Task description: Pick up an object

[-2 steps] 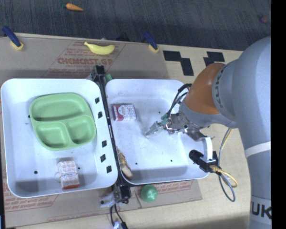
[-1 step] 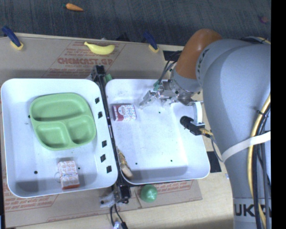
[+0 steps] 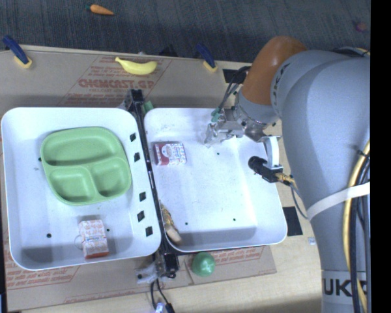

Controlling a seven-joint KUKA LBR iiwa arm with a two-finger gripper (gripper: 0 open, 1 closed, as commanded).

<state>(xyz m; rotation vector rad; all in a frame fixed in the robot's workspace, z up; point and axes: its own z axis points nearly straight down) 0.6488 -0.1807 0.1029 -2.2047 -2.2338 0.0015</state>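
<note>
Pincer (image 3: 212, 135) fingers too small, blurred

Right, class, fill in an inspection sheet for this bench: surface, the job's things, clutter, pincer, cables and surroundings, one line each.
Surface: cardboard-covered bench bearing a left bin and a right bin, side by side.
Job's things: green divided tray and small packet in the left bin; red-and-white carton in the right bin.
Clutter: banana on the cardboard behind the bins; green ball in front of them.
Pincer: pincer over the right bin's far side, apart from the carton, nothing seen between its fingers.
Cables: yellow cable along the arm.
Surroundings: dark floor with an orange object.
</note>
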